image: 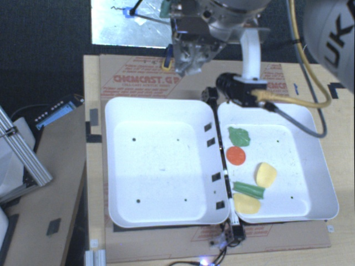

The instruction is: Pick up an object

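Take the hinge strip (222, 165) between the two bins as your landmark. Every candidate lies just right of it in the right bin (310, 148). Nearest you, a yellow piece (247, 204) sits almost against the strip, with a green pod (249, 190) touching its far edge. Go for either and you risk the fingers clipping the strip or dragging both pieces together. A second yellow piece (266, 174) lies a little further right, more in the open. Beyond it the red disc (236, 155) looks flat and may slip out of a pinch. The green leaf shape (239, 136) lies just past that. Left of the strip is the left bin (119, 165). Farthest off, the gripper (188, 62) hangs beyond the bins, left of the strip's far end; you cannot tell how wide its fingers stand, and nothing is seen in them.
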Action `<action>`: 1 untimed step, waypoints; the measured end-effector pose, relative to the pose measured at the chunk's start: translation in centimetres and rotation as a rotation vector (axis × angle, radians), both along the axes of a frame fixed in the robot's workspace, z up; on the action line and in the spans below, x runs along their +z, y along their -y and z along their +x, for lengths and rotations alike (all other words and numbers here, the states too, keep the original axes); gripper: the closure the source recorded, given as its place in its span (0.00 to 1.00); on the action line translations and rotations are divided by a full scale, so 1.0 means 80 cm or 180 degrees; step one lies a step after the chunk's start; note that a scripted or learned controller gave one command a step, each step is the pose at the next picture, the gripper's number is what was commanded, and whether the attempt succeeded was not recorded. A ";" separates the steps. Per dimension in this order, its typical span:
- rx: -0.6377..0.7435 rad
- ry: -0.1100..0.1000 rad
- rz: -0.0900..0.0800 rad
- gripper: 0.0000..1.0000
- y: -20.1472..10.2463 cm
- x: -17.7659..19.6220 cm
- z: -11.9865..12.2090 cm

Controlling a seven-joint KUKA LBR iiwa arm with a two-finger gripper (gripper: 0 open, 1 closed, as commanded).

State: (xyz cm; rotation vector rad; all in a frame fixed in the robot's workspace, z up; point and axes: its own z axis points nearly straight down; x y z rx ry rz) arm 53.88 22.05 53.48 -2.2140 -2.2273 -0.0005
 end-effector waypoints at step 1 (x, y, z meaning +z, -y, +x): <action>0.0003 0.0001 0.0001 1.00 -0.018 0.000 -0.047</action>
